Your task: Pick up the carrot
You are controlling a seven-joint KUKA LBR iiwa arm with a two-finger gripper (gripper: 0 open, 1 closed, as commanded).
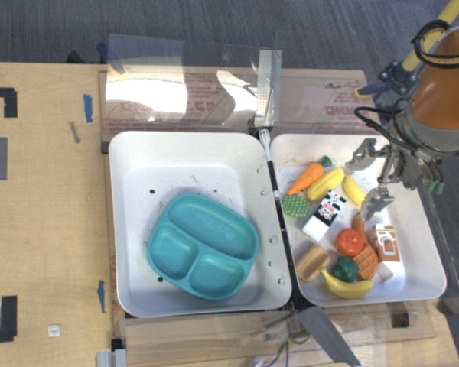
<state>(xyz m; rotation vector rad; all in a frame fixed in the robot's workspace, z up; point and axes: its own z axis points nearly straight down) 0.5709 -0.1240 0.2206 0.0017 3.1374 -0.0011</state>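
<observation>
Two white bins: the left bin [130, 167] bears a teal divided plate [203, 245]; the right bin [424, 243] holds toy food. Gripper [373, 176], at three o'clock, hangs open, grasping nothing. Carrot [304, 179], at the pile's eleven o'clock, likely light, rigid, slick; grasp mid-body, across its width.

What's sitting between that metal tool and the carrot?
In the camera view, two yellow toy pieces lie between the tool and the carrot.
</observation>
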